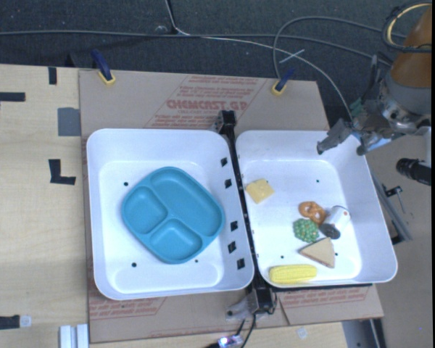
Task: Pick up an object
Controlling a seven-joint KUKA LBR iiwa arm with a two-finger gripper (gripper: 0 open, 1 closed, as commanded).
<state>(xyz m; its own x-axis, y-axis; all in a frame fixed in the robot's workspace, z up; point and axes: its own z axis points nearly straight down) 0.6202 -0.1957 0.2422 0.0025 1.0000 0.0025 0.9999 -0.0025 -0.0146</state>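
The right bin (275, 147) holds several small items. A pale yellow block (259, 191) lies near its left wall. Towards the front right sit a brown pretzel (312, 210), a green knobbly piece (305, 230), a small white and grey cylinder (335, 222), a tan wedge (319, 253) and a yellow corn cob (293, 272). My gripper (346, 143) hangs over the right bin's back right corner, well behind these items. It is open, its two fingers spread apart with nothing between them.
The left bin (109, 151) carries a blue divided plate (172, 214). A black clip strip (235, 201) joins the two bins. Both rest on a cardboard sheet (203, 100) clamped at the back. Cables (304, 35) arc behind the bins.
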